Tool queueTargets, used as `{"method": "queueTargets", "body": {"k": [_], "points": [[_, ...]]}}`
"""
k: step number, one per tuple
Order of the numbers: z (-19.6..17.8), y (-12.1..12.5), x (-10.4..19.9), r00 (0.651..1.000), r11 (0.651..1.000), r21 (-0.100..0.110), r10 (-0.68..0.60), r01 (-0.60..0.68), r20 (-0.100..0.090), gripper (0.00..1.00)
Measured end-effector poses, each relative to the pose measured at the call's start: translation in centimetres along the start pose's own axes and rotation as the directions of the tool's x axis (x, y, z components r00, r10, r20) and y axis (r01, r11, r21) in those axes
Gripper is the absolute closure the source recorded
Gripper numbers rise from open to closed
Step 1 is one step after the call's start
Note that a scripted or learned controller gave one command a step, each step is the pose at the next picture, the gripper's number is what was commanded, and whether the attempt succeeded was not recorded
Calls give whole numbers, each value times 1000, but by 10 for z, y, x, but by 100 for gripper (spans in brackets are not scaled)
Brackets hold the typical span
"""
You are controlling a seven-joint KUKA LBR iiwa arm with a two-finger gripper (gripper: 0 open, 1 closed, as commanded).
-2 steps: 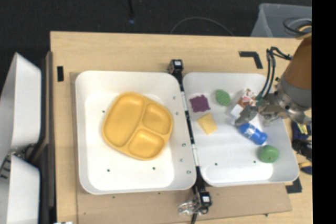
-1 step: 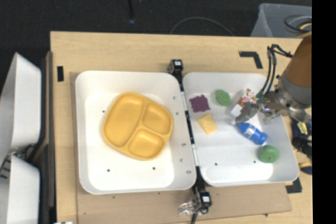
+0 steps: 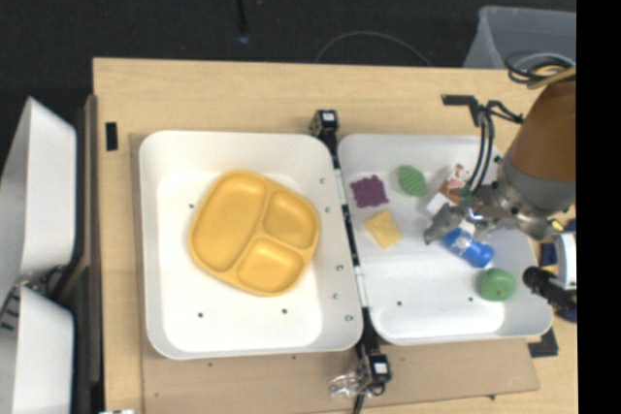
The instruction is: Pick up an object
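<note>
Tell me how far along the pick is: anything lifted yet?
Done: the end effector is down in the right bin, beside the blue object. In hand: nothing visibly. The purple piece, yellow piece and both green pieces lie on the floor. Left: grasp and lift.

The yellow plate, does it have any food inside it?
No. The yellow divided plate in the left bin shows three bare compartments. Whatever lies beneath the plate is covered. The small toys, like the purple piece, sit in the right bin.
</note>
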State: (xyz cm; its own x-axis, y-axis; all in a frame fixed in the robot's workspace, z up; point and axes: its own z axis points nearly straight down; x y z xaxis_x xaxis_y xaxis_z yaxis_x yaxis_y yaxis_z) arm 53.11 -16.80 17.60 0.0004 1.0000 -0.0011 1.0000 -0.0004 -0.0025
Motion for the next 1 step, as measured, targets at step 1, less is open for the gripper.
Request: {"method": "queueTargets", "body": {"k": [1], "points": [[59,1,8,1000,1000,0,2,-2,-1,0]]}}
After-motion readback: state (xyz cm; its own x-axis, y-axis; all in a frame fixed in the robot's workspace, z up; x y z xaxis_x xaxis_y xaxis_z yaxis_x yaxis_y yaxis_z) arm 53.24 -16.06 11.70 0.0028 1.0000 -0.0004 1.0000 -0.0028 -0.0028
